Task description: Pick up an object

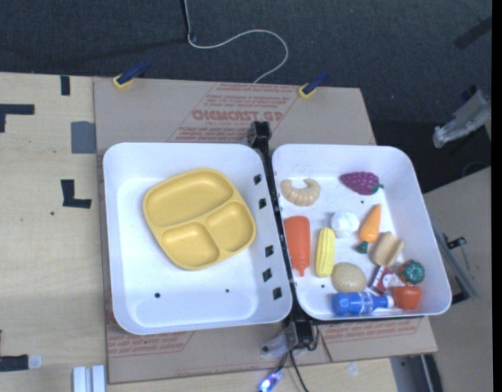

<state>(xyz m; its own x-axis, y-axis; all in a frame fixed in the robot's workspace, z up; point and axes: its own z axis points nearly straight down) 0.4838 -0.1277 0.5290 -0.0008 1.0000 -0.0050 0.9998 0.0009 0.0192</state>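
Nothing is lifted yet: the toy food (348,247) lies in the right bin (418,211); the tool's state I cannot tell.

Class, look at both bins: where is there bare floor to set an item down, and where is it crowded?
Left bin: bare floor below the yellow divided plate, toward the near wall, and a strip along its upper edge. Right bin: crowded in the lower half, from the orange carrot to the blue bottle; a small bare patch sits above the purple grapes.

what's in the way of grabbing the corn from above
Nothing lies over the corn. It is hemmed in, though: the carrot lies along its left side and the potato sits near its lower end.
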